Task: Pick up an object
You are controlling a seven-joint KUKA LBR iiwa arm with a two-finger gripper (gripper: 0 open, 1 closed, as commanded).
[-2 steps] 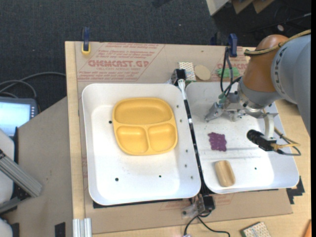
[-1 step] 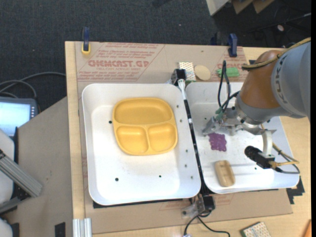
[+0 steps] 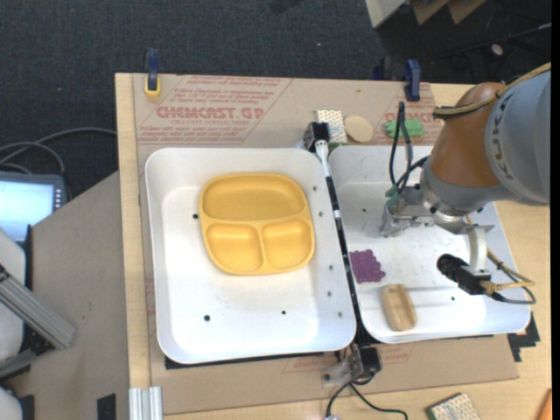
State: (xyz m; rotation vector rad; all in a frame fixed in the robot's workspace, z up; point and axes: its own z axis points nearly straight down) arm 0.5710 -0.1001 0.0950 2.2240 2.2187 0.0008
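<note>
The arm [image 3: 490, 147] leans in from the right over the right bin [image 3: 490, 322], orange band bright above the wrist, and the gripper [image 3: 398, 220] hangs low over the upper-left part of that bin's floor. From this slanted overhead angle I cannot tell how the jaws stand, and nothing visible sits between them. Below and to the left of the gripper, a small purple object [image 3: 367, 266] lies close to the bin's left wall, apart from the tool. Further toward the front edge, a tan block [image 3: 398, 307] rests on the floor, just beside the purple piece. Over in the left bin [image 3: 175, 304], a yellow divided tray [image 3: 257, 222] sits flat in the upper half, one long compartment at the back, two smaller ones in front.
</note>
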